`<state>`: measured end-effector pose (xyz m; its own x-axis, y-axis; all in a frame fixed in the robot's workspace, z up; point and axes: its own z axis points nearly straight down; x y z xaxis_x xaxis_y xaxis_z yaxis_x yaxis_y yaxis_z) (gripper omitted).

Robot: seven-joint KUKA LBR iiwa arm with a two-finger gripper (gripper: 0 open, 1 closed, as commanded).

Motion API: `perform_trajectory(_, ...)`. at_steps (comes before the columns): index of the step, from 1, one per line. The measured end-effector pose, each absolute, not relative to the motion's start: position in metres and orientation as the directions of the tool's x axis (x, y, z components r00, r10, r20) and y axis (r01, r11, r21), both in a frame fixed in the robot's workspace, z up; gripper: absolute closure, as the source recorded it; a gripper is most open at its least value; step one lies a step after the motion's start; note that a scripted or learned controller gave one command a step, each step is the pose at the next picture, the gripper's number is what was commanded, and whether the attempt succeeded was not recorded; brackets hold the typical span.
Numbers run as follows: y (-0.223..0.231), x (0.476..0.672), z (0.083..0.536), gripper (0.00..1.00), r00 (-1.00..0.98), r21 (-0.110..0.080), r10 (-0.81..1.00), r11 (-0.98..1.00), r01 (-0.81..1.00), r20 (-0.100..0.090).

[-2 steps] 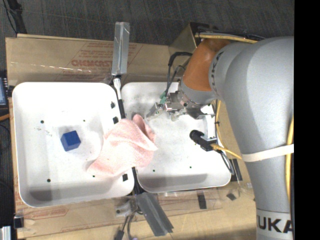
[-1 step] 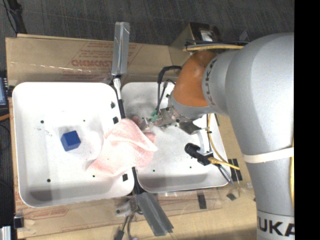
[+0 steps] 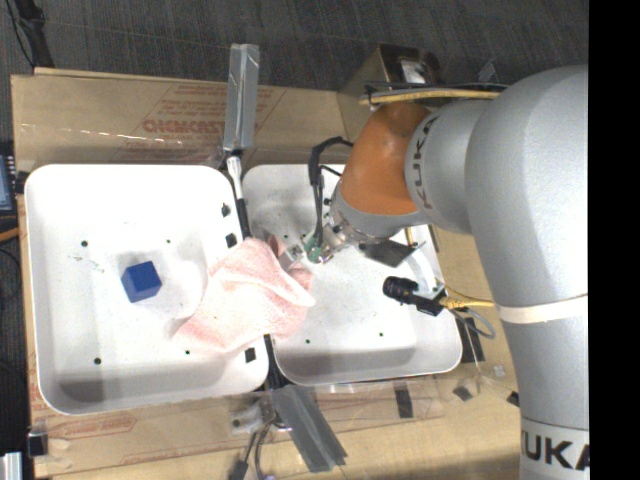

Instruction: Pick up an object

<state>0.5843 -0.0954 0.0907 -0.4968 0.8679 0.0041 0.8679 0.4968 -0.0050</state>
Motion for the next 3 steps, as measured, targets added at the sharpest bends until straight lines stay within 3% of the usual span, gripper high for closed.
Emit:
perform_trajectory(1, -0.096, 0.584, 0.1, 1.0, -0.499, -0.006, 0.866, 0.499, 0.866, 0.005)
perform_trajectory(2, -0.024, 0.637, 0.192, 1.0, -0.319, -0.001, 0.948, 0.319, 0.948, 0.0)
perform_trajectory(3, -0.024, 0.637, 0.192, 0.0, -0.319, -0.002, 0.948, 0.319, 0.948, 0.0)
